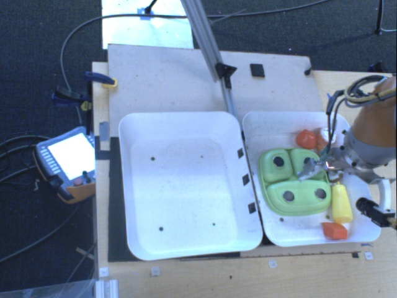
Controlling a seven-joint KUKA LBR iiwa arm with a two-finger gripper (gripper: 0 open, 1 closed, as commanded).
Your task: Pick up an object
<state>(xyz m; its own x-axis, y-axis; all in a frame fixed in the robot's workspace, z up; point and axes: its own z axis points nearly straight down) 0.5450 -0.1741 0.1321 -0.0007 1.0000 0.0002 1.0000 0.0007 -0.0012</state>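
Camera view: fixed above the counter (186,79), looking down at a slant on two shallow white bins set side by side.
Left bin (186,179): sits toward the counter's near-left part, nothing lying on its floor but a few dark dots.
Right bin (273,234): against the counter's right edge, carrying all the loose things.
Green tray (291,185): a moulded green piece with four dimpled wells, lying flat in the middle of the right bin.
Yellow piece (341,205): an upright-oval yellow thing just beside the tray's right edge, toward the bin's near-right corner.
Orange pieces: one (305,139) near the bin's far wall, above the tray; another (335,230) at the near-right corner, just below the yellow piece.
Arm (372,129): reaches in over the bin's right edge, the orange band showing above the wrist.
End effector (313,169): low over the top-right well of the green tray; its metal tip appears to touch or nearly touch the tray's surface.
Finger state: cannot tell; the tip is small and blurred against the green.
Held: nothing is visibly between the tips.
Progress: by my reading, early. Every object lies in the right bin and none is lifted.
Left to do: close on one object, likely the tray or something beside it, and raise it clear of the bin.
Risk: the tray is broad and flat, so a pinch on its rim may slip.
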